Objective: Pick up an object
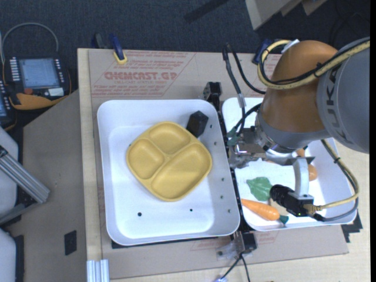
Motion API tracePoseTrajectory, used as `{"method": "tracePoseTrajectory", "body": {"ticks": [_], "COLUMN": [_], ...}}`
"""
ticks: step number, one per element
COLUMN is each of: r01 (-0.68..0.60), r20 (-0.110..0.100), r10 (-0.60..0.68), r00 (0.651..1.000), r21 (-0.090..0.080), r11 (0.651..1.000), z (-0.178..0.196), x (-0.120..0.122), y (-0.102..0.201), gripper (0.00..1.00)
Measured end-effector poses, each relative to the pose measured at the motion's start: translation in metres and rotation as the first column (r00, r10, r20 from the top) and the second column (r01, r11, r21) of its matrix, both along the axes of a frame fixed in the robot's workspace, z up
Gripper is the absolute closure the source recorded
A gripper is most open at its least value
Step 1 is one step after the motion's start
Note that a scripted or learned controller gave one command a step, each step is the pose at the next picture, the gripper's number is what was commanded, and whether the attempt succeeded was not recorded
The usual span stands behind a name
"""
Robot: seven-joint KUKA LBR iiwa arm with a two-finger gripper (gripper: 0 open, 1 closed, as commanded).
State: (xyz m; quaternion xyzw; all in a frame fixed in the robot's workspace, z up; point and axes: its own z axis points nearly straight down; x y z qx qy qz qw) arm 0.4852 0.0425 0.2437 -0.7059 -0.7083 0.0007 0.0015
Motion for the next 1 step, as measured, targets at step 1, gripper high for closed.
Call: {"method": "tracePoseTrajectory", "body": {"ticks": [1], "r01": [0.0], "r20": [-0.001], "r10": [0.0], "r00": [1.0], "r21": [-0.001], "r11": [1.0], "z": [-0.0168], "x": [0.0037], "y": [0.0466], "gripper": [1.0]}}
